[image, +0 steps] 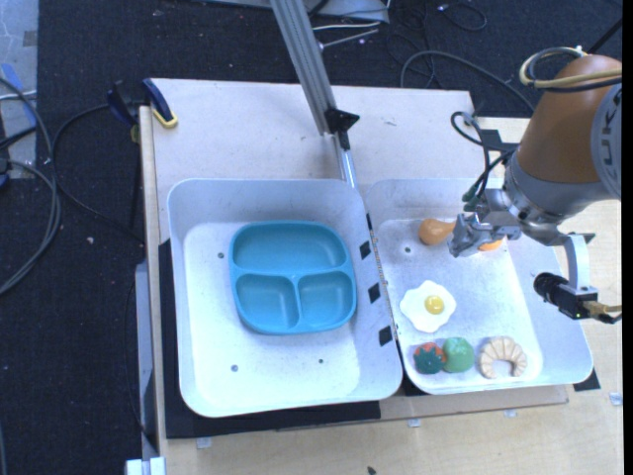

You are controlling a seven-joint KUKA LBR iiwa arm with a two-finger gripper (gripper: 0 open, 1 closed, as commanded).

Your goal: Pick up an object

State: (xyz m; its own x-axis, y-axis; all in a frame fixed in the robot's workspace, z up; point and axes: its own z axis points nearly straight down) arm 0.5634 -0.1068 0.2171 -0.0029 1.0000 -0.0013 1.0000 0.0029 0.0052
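two white bins sit side by side, and the gripper hangs low beside the orange-brown piece at right, seemingly lining up a grab.

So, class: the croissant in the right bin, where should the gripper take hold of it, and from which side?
Probably from straight above, fingers closing across the thick middle of the croissant. It lies flat, its curved tips point toward the bin's near wall, and the green toy sits close on one side, so a sideways approach looks cramped.
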